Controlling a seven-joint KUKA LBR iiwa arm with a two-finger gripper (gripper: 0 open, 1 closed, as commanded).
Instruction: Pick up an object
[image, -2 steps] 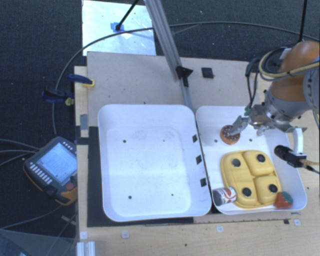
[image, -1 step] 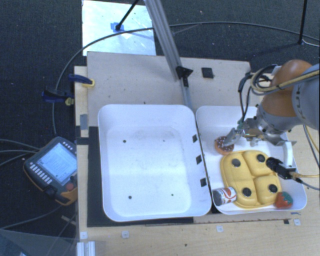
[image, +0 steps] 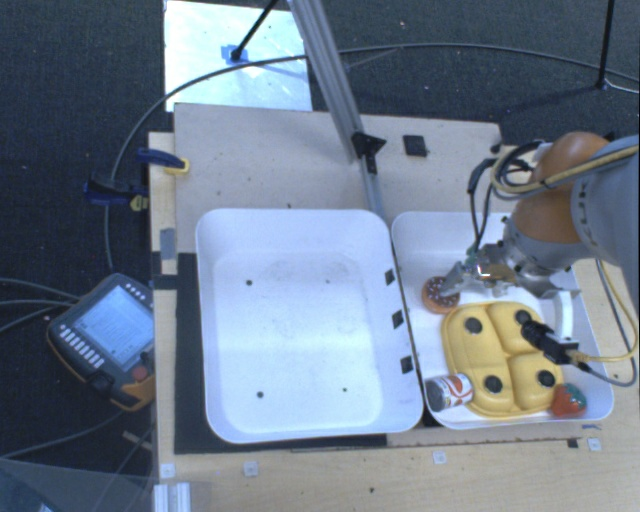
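Observation:
The right bin (image: 420, 240) holds a small round brown donut-like object (image: 437, 295) near its left wall. A large yellow block with black dots (image: 500, 360) lies in the bin's front half. A small can (image: 450, 391) lies on its side at the block's front left corner, and a red strawberry-like piece (image: 568, 400) sits at the front right corner. My gripper (image: 466, 276) reaches in from the right and hangs low just right of the brown round object, close to it or touching it. Nothing is visibly lifted.
The left bin (image: 215, 240) stands beside the right one, with black clips (image: 398, 318) along the shared wall. A slanted metal pole (image: 335, 80) crosses the bench's back. A teach pendant (image: 105, 335) lies off the bench at left. Cables (image: 490, 180) loop around my wrist.

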